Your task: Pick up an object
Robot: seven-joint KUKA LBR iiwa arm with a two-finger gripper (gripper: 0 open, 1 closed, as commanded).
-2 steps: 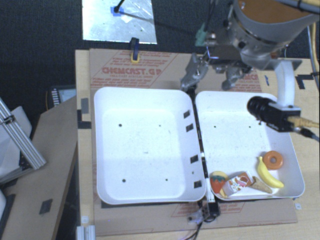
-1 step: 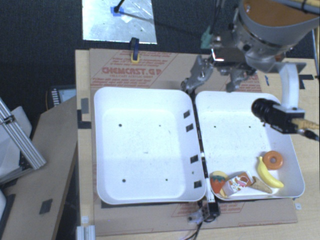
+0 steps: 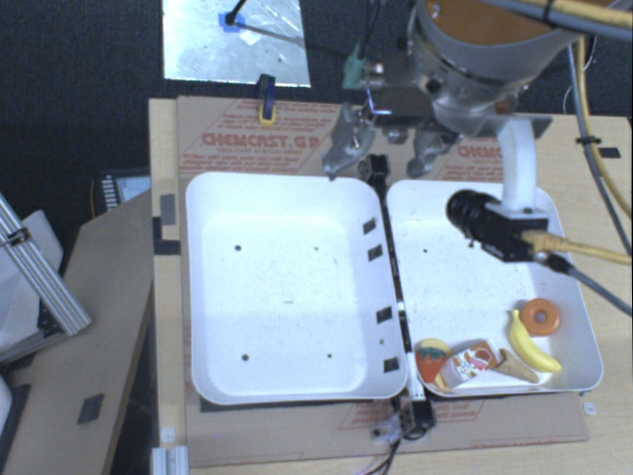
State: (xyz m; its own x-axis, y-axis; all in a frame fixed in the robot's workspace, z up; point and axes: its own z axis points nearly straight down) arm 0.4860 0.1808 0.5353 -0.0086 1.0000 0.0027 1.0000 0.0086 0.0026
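Note:
My gripper [image 3: 384,158] hangs high over the far edge of the bench, above the divide between the two bins, and is open with nothing between its grey fingers [image 3: 342,146]. Far from it, several small items lie in the near corner of the right bin [image 3: 445,285]: a yellow banana [image 3: 530,343], an orange ring [image 3: 540,316], a red-orange round fruit [image 3: 431,360], a white and red packet [image 3: 471,361] and a tan cone [image 3: 515,368].
The left bin [image 3: 287,285] lies beside the right one on brown cardboard. A black cylindrical device [image 3: 489,225] on a white post [image 3: 518,171] juts over the right bin's far side, trailing a yellow cable [image 3: 584,252]. A yellow clamp [image 3: 267,102] sits at the back.

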